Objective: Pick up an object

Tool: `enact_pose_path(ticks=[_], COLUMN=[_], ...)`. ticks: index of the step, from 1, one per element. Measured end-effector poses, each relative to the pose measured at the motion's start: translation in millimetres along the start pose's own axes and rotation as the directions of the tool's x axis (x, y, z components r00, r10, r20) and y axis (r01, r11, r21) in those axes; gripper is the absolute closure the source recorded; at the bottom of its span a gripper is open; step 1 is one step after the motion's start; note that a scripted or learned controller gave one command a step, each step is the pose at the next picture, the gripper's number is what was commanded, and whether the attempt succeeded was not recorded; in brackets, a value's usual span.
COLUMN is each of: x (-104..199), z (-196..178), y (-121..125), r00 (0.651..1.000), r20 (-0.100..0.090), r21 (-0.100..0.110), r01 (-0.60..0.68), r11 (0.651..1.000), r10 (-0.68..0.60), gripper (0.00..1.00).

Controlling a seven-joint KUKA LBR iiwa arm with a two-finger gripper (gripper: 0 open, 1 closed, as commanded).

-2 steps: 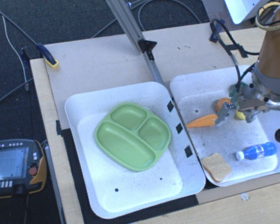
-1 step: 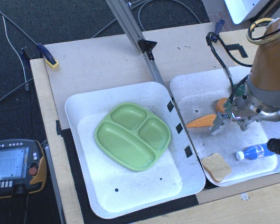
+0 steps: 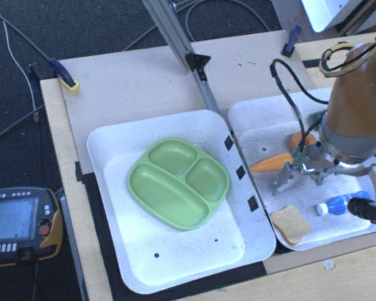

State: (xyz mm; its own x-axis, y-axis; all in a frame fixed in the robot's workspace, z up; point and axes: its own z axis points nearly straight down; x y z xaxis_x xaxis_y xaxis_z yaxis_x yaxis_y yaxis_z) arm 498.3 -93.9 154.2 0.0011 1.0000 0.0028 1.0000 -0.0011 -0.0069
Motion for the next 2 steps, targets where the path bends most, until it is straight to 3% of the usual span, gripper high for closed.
enact_pose_path(ticks=[1,2], x=[0.0,0.2], z=[-13.5,-67.1], y=[1.5,2.9], r00=[1.0,1.0], r20=[0.001,0.004], r21=[-0.007,-0.013], r01=[0.0,0.003], r11=[1.0,1.0], r10=[0.0,-0.003], gripper=[1.0,1.0])
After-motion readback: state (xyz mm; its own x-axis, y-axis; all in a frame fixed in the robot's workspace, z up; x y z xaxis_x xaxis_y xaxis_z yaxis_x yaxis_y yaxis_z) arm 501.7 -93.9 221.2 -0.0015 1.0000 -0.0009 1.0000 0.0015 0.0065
